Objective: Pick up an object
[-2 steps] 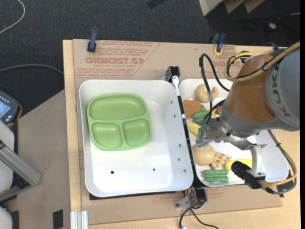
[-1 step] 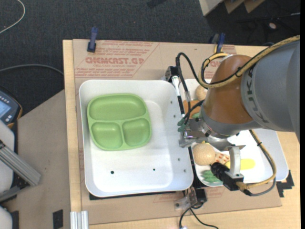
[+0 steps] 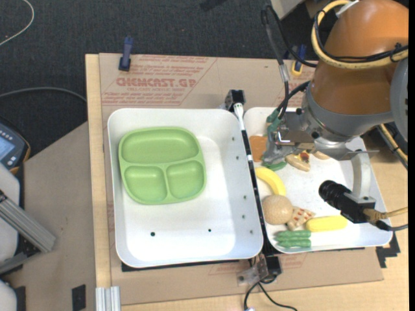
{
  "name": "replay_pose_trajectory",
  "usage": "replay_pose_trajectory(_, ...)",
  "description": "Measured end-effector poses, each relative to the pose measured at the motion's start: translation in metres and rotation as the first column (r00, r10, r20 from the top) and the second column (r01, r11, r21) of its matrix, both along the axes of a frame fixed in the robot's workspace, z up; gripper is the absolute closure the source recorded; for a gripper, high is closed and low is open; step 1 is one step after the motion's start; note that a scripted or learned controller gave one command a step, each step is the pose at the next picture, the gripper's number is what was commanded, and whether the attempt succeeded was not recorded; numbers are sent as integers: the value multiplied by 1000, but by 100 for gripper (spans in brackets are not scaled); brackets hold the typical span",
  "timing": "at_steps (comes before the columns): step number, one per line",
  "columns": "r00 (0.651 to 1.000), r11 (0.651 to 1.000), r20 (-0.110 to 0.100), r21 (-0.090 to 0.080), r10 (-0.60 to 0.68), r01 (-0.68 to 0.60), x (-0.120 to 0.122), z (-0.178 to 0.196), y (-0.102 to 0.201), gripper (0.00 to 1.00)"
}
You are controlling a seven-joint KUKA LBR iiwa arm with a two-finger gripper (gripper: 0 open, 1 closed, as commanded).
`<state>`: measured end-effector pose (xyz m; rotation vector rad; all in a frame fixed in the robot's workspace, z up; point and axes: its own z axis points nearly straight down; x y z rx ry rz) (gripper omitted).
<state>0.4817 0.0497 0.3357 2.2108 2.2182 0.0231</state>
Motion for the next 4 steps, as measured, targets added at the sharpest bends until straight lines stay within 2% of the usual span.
replay_pose_trajectory(1, 1000, 1000, -9, -2, 1, -1, -2, 55, 31, 100)
replay_pose_trajectory(3, 1000, 1000, -12, -5, -1, 1, -1, 72, 30, 100)
replay_pose_trajectory(4, 1000, 1000, -29, -6, -3, 3, 23, -36, 52, 100)
